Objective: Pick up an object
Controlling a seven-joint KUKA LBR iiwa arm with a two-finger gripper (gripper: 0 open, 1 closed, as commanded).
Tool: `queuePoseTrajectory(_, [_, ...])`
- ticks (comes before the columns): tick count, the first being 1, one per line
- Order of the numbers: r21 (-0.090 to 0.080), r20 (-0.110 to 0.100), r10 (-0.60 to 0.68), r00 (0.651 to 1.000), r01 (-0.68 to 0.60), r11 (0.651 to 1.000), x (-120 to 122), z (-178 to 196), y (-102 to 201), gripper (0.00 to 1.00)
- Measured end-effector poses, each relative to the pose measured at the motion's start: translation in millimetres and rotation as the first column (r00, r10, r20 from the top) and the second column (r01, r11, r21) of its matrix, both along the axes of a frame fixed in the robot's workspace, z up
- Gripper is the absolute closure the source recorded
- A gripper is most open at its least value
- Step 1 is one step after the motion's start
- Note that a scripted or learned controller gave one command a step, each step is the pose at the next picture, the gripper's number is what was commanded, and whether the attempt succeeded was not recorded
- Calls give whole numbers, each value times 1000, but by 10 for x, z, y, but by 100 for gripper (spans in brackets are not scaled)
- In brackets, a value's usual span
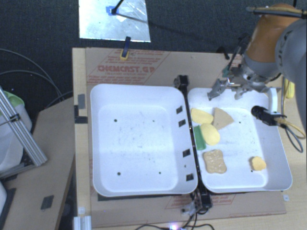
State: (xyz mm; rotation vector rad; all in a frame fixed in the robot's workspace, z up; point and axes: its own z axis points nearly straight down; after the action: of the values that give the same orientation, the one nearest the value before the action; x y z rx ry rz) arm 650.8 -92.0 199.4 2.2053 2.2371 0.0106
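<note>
Starting at the near end of the right shallow white bin (283, 176), we see a small rounded yellow lump (258, 164) by the right wall. Well apart to its left is a tan rectangular biscuit-like slab (214, 161), its long axis running near to far. Just beyond the slab lies a yellow egg-shaped piece (210, 134). A narrow green strip (198, 137) touches its left side and lies along the row of black clips (182, 123) between the two bins. Farther on, a second yellow oval piece (201, 115) lies with its long axis across the bin. On its right it touches a tan triangular wedge (222, 118) whose tip points away from us. The left white bin (139, 138) sits alongside on brown cardboard with red lettering (125, 68). Beyond the wedge, the two-finger gripper (224, 94) hovers over the right bin's far rim, fingers spread apart with nothing between them. The grey arm with orange band (266, 32) slants in from the far right.
</note>
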Motion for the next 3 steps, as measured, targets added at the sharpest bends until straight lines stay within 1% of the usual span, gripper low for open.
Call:
queuePoseTrajectory(1, [-6, 5, -10, 1000, 10, 1000, -313, -1002, 34, 0])
queuePoseTrajectory(2, [-6, -1, -14, 1000, 14, 1000, -730, -1131, 48, 0])
queuePoseTrajectory(3, [-5, 0, -12, 1000, 12, 1000, -720, -1034, 57, 100])
